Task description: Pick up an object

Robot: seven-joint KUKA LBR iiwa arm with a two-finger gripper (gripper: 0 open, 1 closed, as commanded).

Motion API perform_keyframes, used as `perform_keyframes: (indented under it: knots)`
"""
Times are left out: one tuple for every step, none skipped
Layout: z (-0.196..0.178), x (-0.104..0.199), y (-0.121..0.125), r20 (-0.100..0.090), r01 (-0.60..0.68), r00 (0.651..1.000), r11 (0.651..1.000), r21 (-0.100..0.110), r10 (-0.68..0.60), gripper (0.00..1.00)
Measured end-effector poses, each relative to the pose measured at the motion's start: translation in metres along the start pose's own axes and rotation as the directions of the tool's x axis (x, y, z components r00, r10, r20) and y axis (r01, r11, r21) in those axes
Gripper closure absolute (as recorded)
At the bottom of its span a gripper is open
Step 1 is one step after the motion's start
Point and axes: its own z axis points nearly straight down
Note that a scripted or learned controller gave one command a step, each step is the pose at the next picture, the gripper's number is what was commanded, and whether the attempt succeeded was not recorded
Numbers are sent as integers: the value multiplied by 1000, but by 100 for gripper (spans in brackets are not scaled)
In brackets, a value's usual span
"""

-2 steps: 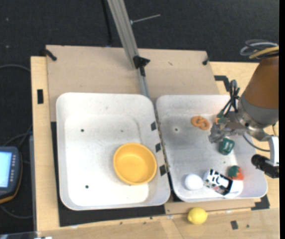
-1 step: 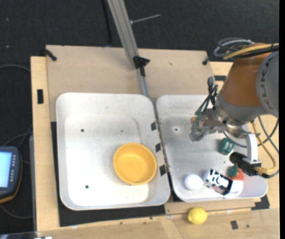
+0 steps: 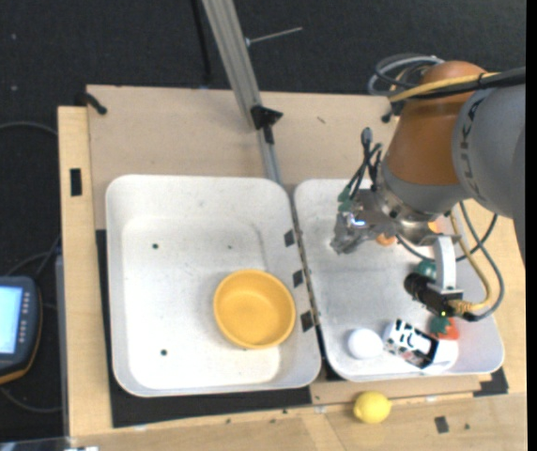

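Two shallow white bins are seen side by side on the surface. In the left bin a yellow bowl is seated upright toward the near right corner, close to the divide between the bins. In the right bin a white ball is found near the front edge, and just beside it, to the right, a black-and-white printed item with a red edge is lodged in the front corner. A yellow lemon-like fruit is noted outside the bins, on the surface just in front of the right bin. The arm is reached in from the right, its orange band above the wrist, and the jaws are held low over the rear left part of the right bin, well apart from the ball. Nothing is seen between the jaws; how far they are spread cannot be told from this slant. A slanted metal pole is fixed behind the bins.
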Motion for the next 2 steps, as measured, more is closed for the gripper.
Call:
perform_keyframes:
  knots:
    - [4,51,5,0,0,1000,1000,2,0,100]
    - [-8,112,20,-1,2,1000,1000,1,-2,100]
